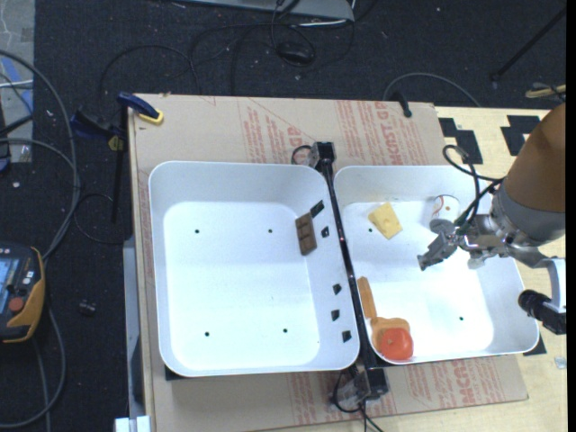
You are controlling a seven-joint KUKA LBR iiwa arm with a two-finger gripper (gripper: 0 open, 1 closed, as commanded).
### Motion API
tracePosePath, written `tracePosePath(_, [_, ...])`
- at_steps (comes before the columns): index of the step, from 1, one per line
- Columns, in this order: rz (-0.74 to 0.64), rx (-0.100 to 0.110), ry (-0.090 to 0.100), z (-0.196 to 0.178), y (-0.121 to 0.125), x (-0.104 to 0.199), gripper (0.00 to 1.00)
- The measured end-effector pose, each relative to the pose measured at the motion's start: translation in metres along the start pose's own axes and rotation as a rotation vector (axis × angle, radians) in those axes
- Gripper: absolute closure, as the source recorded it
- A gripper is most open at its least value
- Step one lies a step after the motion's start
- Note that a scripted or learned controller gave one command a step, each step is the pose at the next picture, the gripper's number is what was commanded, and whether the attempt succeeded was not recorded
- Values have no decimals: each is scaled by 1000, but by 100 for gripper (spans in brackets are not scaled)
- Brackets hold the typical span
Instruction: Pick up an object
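Dark carpet with loose cables surrounded a cardboard-topped bench (pixel 378 120) that carried two white bins side by side.

The gripper (pixel 432 257) hung over the middle of the right bin (pixel 477 327), right of frame centre. Its fingers (pixel 428 259) looked slightly apart with nothing between them, though they were small and dark, so that was a loose read. Behind them the wrist and the grey-and-orange arm (pixel 540 183) ran off the right edge.

Candidate objects in the right bin: a yellow block (pixel 386 220) up and left of the gripper, near but apart; a red ball (pixel 394 342) at the bin's lower-left corner, with a tan wooden piece (pixel 371 306) touching or overlapping it; a small white item (pixel 444 207) just above the gripper, too unclear to name. The left bin (pixel 180 331) held a brown bar (pixel 306 234) near its right wall.

Risks as judged: the gripper sat over bare floor, so closing there would grab nothing. The ball was jammed into the corner against the wall, so a finger could hit the rim or the ball could roll out. The block lay tilted and might slip.
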State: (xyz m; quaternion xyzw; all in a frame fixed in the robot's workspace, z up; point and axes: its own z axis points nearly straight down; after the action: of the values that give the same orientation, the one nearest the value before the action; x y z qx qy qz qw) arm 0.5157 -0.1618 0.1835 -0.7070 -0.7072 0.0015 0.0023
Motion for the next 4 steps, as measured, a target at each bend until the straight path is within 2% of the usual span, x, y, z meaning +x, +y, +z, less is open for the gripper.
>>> tracePosePath(2, [0,-2,0,93,-2,11,0])
tracePosePath(3, [1,-6,-1,81,-1,11,100])
tracePosePath(4, [0,-10,-2,22,-7,14,100])
